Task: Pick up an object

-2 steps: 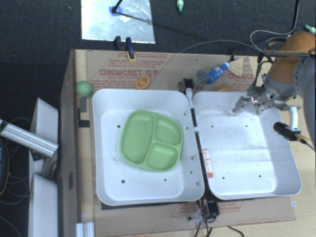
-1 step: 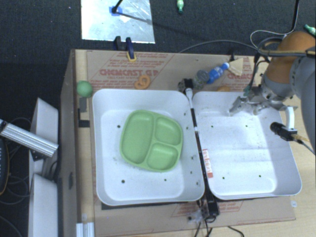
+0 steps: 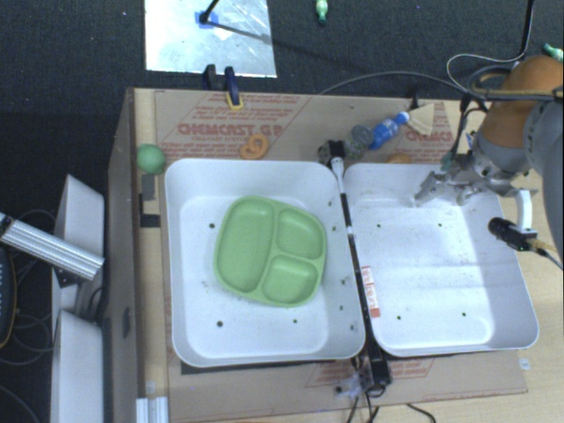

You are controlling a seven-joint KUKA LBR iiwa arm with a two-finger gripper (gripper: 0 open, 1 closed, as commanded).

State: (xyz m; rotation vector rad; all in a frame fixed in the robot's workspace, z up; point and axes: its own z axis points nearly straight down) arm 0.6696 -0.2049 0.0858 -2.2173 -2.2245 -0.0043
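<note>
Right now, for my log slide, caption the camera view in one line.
Green divided plate lies in the left bin; the gripper hovers at the right bin's far edge.

Green divided plate [image 3: 270, 251] in left bin [image 3: 189, 324]; tool [image 3: 448, 186] over right bin's [image 3: 507, 324] far edge.

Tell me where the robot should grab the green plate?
Probably by its rim. The plate lies flat in the left bin, so its thin raised edge is the only part two fingers could pinch. Coming straight down over the right edge looks best, since that side is nearest the end effector, with one finger inside a compartment and one outside.
</note>
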